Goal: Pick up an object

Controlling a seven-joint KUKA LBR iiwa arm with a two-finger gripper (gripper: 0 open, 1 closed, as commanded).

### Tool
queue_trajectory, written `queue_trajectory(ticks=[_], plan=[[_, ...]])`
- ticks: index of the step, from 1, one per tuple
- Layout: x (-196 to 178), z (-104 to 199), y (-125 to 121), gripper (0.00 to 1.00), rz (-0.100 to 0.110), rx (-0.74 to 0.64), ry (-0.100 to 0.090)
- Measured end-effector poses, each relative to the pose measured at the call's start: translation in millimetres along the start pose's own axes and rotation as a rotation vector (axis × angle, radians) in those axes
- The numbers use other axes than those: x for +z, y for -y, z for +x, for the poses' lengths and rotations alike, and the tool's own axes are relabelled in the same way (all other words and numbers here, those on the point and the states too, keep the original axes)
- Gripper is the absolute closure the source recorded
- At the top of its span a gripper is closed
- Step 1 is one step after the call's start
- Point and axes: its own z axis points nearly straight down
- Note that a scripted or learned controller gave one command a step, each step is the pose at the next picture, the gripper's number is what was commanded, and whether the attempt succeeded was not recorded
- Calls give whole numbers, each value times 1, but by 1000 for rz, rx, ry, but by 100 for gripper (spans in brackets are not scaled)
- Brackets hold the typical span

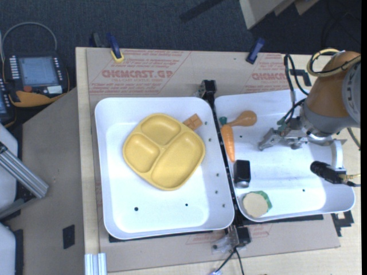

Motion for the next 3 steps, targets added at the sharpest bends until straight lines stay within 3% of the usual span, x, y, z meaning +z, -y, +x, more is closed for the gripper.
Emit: queue_trajectory(ticks=[1,3], plan=[[-15,1,-4,100,-13,-3,0],[-110,1,-3,100,-2,-3,-1]])
